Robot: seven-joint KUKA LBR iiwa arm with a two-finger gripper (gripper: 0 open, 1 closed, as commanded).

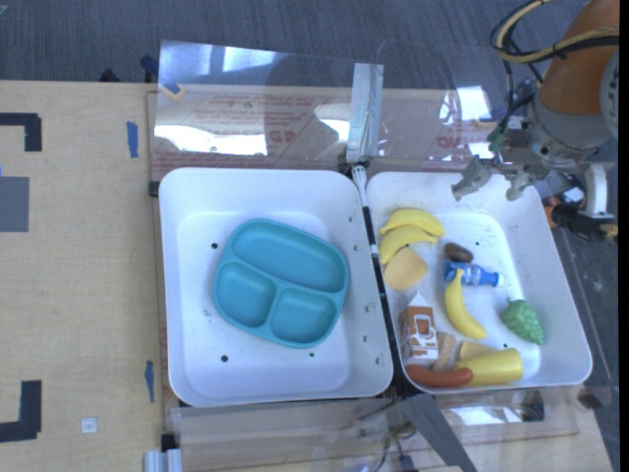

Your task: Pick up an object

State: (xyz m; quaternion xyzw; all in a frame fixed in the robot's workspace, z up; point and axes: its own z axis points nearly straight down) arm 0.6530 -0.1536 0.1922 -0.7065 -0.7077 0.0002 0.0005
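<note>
Gripper point(494, 182) over right bin's point(562, 293) far edge, jaws apart, nothing held. Bananas point(411, 226), bottle point(473, 276) below.

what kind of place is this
Probably a robot grasping test bench, not a kitchen: two white bins side by side, toy food like a plastic banana, and an arm's gripper above them.

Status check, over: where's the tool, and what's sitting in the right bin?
Tool open, holding nothing, above the right bin at its far rim. Toy food in that bin untouched; bananas nearest. Path down clear.
</note>
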